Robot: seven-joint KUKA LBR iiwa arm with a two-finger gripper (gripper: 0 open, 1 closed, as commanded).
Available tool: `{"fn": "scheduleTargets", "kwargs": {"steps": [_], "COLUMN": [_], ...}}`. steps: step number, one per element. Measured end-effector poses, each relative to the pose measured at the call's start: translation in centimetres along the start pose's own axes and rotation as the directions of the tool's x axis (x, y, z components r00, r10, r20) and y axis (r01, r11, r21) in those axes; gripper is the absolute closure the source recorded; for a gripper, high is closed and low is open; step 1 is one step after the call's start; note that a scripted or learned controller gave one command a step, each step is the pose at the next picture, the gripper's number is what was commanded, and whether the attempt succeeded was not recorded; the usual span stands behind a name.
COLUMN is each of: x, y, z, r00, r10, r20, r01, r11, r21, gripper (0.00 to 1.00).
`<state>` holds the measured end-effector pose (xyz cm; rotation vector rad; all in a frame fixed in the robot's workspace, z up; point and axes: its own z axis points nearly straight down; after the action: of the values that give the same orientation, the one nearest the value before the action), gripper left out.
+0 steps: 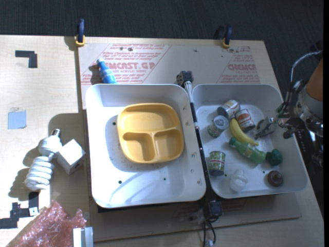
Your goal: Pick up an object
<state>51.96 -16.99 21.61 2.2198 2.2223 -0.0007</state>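
Camera view: looks down at a slant on two white bins side by side, the arm [314, 94] coming in over the right edge of the right bin [205, 99].
Gripper: its tips [266, 128] sit low over the right part of the right bin, pointing inward; whether it is released or clenched, I cannot tell, as the metal parts blur together there.
Held object: nothing can be made out in its grasp.
Nearest things: the banana [239, 133] lies just beside the tips on their far side from the arm, with a red-labelled can [245, 120] next to it.
Further things: the green toy [254, 152] lies below the tips, the brown round piece [275, 177] beyond that near the bin's corner, and the small cups [217, 162] well past the banana.
Why so placed: the things look scattered loose in the bin, tipped and slanted, which suggests they were dropped in as pick targets and not arranged.
Other bin: a yellow divided tray [151, 138] rests flat in the left bin [97, 138], well apart from the tips.
Arm pose: bent down from the right, wrist tilted toward the bin's middle; judged as an approach to the banana or can.
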Motion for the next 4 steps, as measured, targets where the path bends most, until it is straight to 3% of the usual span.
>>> {"fn": "scheduleTargets", "kwargs": {"steps": [1, 2, 3, 4], "x": [2.3, 2.2, 2.2, 4.2], "y": [3.8, 3.9, 3.9, 10.0], "z": [10.7, 9.6, 9.7, 12.3], "r00": [1.0, 1.0, 1.0, 1.0], "r10": [0.001, 0.004, 0.003, -0.002], "r20": [0.0, 0.0, 0.0, 0.0], "r01": [-0.001, -0.004, -0.003, 0.002], "r11": [1.0, 1.0, 1.0, 1.0], "r21": [0.0, -0.002, -0.001, -0.001], "gripper": [0.0, 1.0, 0.0, 0.0]}}
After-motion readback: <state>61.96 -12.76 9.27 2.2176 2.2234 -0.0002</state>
